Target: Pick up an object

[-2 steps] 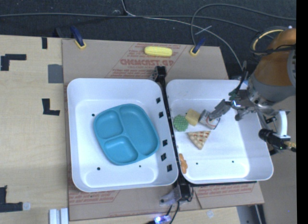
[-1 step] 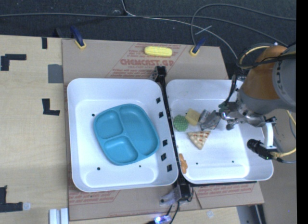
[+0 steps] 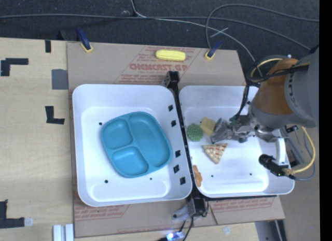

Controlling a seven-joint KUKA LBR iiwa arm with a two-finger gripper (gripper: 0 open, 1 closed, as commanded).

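Blue plastic first, at the far left: a divided plate [image 3: 136, 144], smooth and glossy, three shallow compartments, rounded corners, flat and slightly turned in the left bin [image 3: 78, 131]. Looks too broad and low for a two-finger pinch, and well apart from the gripper anyway. Further up, on the brown cardboard [image 3: 129, 69] behind the bins, a yellow toy corn cob [image 3: 170, 55], long axis running left to right, outside either bin. Across the black divider, in the right bin [image 3: 233, 183], the likelier candidates, clustered at its left side: a green round piece [image 3: 194, 131], bumpy on top; touching it on the right, a pale yellow block [image 3: 208, 126], squarish and matte; just below these, a tan wedge [image 3: 214, 152] like a pizza slice, speckled, wide edge uppermost, point aimed toward the bottom of the view; near the bin's lower left corner, a small orange piece [image 3: 196, 173], thin, elongated along the wall. Then the gripper [image 3: 222, 131], dark metal, low over the bin floor, directed leftward, just beside the pale yellow block and just above the wedge's wide edge. Cannot tell whether spread or pressed together; nothing visibly pinched. Probably calls for a short reach leftward for the block, or a small shift toward the bottom of the view for the wedge. Farthest right, the grey arm [image 3: 282, 97] with its orange band, cables looping around.
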